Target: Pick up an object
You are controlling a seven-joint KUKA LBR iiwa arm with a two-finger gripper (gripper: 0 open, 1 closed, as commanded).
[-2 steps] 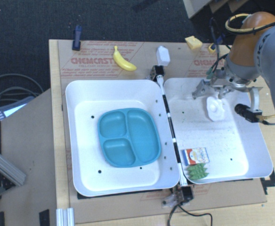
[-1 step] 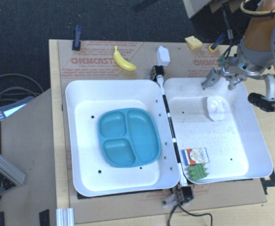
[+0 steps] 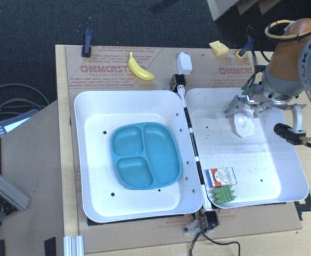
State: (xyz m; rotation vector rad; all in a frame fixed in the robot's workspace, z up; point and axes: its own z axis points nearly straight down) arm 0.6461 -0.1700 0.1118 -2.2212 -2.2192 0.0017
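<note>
Gripper (image 3: 244, 111) sits low in the right bin (image 3: 283, 185), right over a white object (image 3: 244, 126), prob. lined up for a grab; can't tell if its fingers are apart or together, and nothing shows it held. Near the front wall lie a small card (image 3: 220, 176) and a green toy (image 3: 223, 194), touching. Left bin (image 3: 86, 143) carries a blue tray (image 3: 145, 154) w/ three sections, centred. Outside, on the board: a banana (image 3: 139, 69), a yellow block (image 3: 218, 48). Count: 2 bins, 1 tray, 3 items in right bin.
</note>
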